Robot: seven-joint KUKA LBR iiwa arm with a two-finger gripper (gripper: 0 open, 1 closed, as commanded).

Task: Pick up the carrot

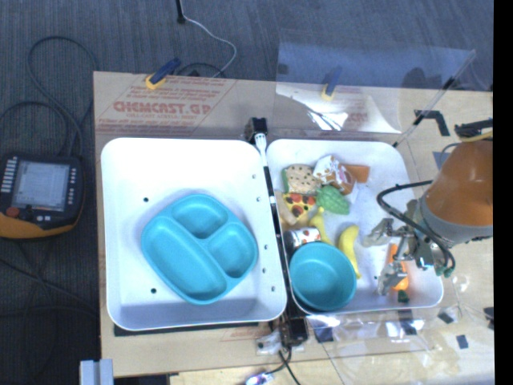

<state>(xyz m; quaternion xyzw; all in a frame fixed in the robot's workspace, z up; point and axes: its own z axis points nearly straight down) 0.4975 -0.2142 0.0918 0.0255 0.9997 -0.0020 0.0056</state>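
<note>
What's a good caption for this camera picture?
Gripper reaches down at the carrot beside a blue bowl.

Both bins look like smooth white plastic with a soft sheen — the left bin [128,215] and the right bin [385,163] alike. The divided plate [200,247] and the bowl [322,275] are smooth blue plastic, faintly glossy. The carrot [398,267] has a bright orange, plastic-looking surface. The table [172,107] top looks like matt brown cardboard with red print. A clear, shiny sheet [369,79] lies at the far right. The floor [80,22] is a rough, dark carpet — matt.
</note>
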